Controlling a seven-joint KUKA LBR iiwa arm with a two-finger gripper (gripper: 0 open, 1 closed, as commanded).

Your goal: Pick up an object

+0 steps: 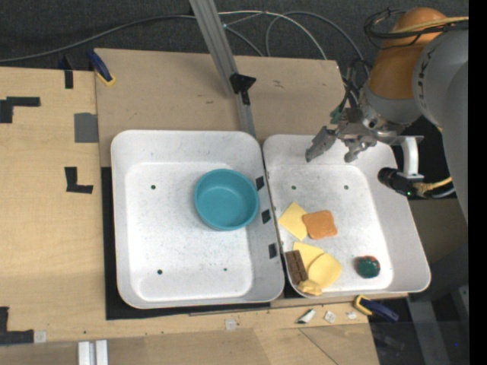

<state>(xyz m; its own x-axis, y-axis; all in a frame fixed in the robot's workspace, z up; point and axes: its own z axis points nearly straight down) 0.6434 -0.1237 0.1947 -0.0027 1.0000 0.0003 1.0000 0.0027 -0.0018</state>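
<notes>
— Jaws first: where are they, and what state are they in?

— Spread apart with nothing between them. The gripper hangs over the far end of the right bin, one finger pointing toward the divider between the bins and the other toward the arm's side.

— And what is there to pick?

— Everything in that bin sits at the near end. An orange square piece is closest to the jaws, with a yellow wedge touching its left edge. Nearer the camera lie more yellow pieces and a brown bar against the near-left corner, and a small dark green and red object sits apart toward the near-right.

— So which way must the arm go?

— Toward the camera along the bin's length, I'd judge, with only a slight sideways shift; the orange piece lies nearly straight ahead of the jaws. The floor between them looks bare.

— Does it have a long axis to line up with?

— Hardly. It reads as roughly square and flat, so a thin edge is the difficulty, not orientation.

— What about the left bin?

— It holds a blue bowl, well apart from the jaws and across the divider.
</notes>
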